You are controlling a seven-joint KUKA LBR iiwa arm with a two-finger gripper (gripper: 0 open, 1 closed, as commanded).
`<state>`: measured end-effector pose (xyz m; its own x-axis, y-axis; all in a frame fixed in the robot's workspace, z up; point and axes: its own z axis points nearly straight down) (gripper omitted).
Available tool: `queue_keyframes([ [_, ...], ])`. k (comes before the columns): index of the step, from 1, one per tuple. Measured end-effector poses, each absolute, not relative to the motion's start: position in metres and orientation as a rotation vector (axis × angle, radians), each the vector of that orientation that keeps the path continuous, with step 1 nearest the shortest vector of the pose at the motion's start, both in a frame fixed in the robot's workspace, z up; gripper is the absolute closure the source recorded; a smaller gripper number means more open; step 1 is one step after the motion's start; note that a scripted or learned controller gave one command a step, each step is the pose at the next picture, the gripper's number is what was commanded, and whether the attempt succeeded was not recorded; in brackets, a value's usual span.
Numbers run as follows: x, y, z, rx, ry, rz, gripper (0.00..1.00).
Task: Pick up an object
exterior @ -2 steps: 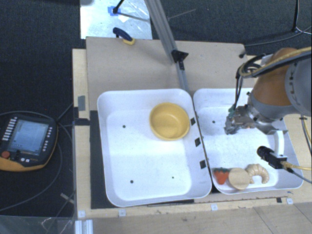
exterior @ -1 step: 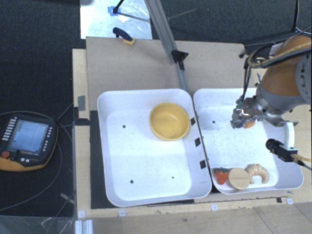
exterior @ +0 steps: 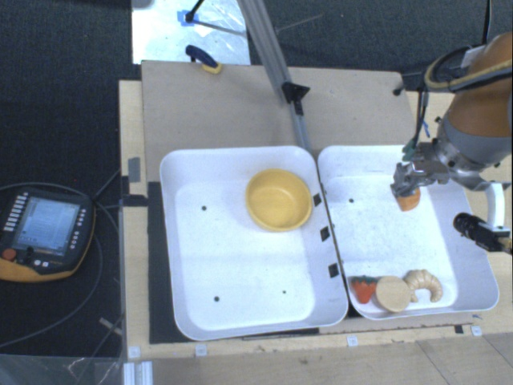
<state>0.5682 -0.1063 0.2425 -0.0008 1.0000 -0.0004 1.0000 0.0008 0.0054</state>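
Note:
My gripper [exterior: 407, 191] hangs over the upper right part of the right bin [exterior: 377, 167]. A small orange object [exterior: 409, 203] pokes out from between its fingers, and the gripper is shut on it. In the front corner of the same bin lie a red and green toy fruit [exterior: 364, 289], a round beige disc [exterior: 393, 293] and a tan croissant-shaped piece [exterior: 424, 282], all close together. A yellow bowl [exterior: 278, 200] sits upright in the left bin [exterior: 200, 239], near its back right.
A grey pole [exterior: 271, 45] slants down to the bins' back edge, between the two bins. A black fitting [exterior: 479, 231] sticks in over the right bin's right rim. A teach pendant [exterior: 42, 233] lies on the floor far left.

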Motion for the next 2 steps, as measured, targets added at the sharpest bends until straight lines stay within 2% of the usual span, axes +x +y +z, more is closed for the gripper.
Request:
queue_keyframes([
  [2,0.583,0.009,0.231,2.216,2.228,0.002,1.00],
])
